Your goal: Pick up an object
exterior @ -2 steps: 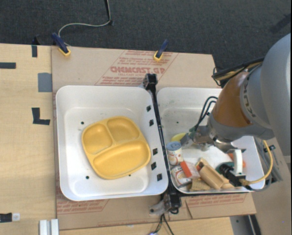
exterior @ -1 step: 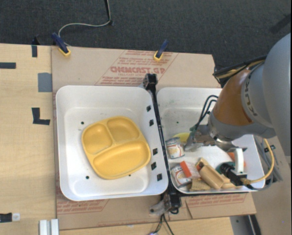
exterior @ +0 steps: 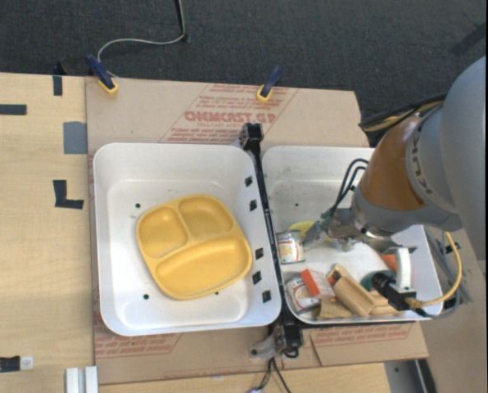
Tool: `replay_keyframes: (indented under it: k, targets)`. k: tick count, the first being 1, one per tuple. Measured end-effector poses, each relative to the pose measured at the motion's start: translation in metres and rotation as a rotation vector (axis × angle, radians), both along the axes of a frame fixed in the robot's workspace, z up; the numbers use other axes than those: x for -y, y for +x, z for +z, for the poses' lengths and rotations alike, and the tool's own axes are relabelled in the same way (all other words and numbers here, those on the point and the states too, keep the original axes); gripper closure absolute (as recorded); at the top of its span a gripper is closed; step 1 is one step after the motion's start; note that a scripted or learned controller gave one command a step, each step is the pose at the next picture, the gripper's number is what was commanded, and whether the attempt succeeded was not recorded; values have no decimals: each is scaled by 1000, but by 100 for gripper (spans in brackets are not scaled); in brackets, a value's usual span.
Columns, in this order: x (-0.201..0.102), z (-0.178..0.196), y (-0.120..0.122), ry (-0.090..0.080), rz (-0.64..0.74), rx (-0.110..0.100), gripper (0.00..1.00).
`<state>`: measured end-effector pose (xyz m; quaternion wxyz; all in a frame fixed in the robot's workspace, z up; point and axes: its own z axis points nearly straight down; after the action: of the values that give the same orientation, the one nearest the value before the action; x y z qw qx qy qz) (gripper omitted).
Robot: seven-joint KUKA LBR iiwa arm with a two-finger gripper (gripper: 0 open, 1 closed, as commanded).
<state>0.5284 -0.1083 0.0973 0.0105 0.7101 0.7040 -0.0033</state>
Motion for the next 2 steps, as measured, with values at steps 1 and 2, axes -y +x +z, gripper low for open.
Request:
replay_keyframes:
  k: [1, 2]
  targets:
    - [-3, 9, 0, 7, 2, -5, 100]
    - [1, 9, -1, 0, -2, -3, 0]
